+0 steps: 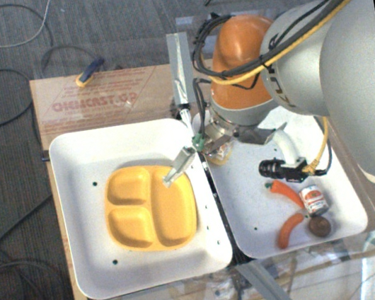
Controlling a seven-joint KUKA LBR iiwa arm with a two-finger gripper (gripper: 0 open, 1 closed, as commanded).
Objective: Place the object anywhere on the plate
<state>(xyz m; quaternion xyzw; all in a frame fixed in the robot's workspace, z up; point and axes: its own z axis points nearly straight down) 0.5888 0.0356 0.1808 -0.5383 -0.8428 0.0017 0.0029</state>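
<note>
Grey and metallic-looking, the task's thing is a slim utensil-like piece (178, 166). In the camera view it slants down and to the left from the gripper (201, 145). Its upper end meets the gripper's tip just above the wall between the two bins, and its lower end reaches over the yellow plate (137, 212), near the ridge dividing the compartments. Whether that lower end touches the plate or hangs just above it is hard to tell. Nor can I tell whether the gripper is clamped on the piece or only against it, since the tip is too small and cluttered to read.

The plate lies in the left bin (74, 201), near its middle. In the right bin (253, 198), well apart from the plate, lie two orange carrots (287, 193), a small red-and-white can (312, 199) and a round brown item (320, 226).

By its look the piece is light, stiff and smooth, so it may twist or slip in a narrow pinch. A hold at one end lets it swing, and a grasp nearer its middle, across the narrow width, would likely steady it. It seems sturdy enough to survive a short drop onto the plate.
</note>
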